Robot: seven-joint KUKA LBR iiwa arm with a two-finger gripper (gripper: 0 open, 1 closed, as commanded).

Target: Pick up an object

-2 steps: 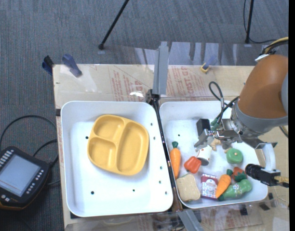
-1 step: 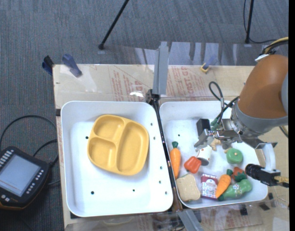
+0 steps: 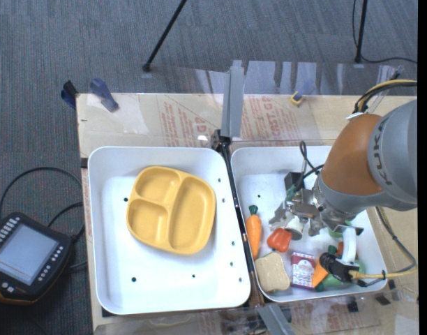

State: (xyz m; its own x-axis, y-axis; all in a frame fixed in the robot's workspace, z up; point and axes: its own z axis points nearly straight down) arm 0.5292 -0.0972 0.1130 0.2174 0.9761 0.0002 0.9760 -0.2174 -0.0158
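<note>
Low in the right bin (image 3: 269,169), the gripper (image 3: 295,223) hovers, its state unclear.

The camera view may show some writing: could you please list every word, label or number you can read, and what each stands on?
Red lettering on the cardboard sheet under the bins: reversed and faint, not readable.
Print on the small red packet in the right bin: too small to read.
Screen of the handheld pendant on the floor: blurred, no readable text.
No other writing can be read.

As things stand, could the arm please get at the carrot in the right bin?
Probably yes: the carrot lies uncovered by the bin's left wall, with the pincer low just to its right.
</note>
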